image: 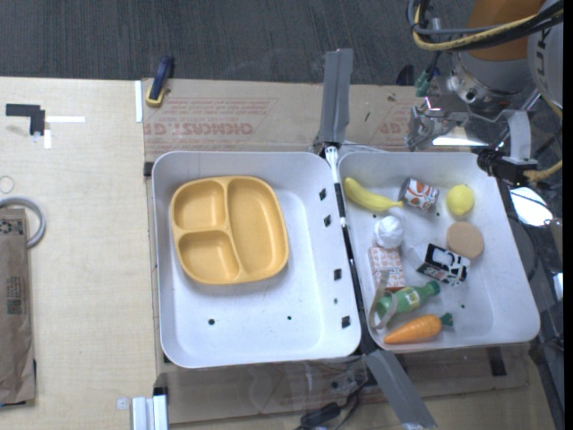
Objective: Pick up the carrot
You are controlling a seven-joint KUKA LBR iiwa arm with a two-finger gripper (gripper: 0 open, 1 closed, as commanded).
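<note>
carrot untouched so far: it lies on its side at the near edge of the right bin, tip pointing left, green stub to the right, just beside a small green bottle that lies tilted right above it. nothing of the pick looks done yet; reach, descent, grasp and lift are all left, as far as this view lets me judge.

arm sits high at the top right, orange band visible with cables looping over it, wrist hardware hanging over the far rim of the right bin. the gripper seems to be the metallic part near that far rim, but it is cluttered and glary there, so whether it is released or clenched i cannot tell; no object is seen in it.

it is well apart from the carrot, with a banana, a small can, a lemon and other bits lying between. the left bin carries a yellow divided plate, which plays no part here.
</note>
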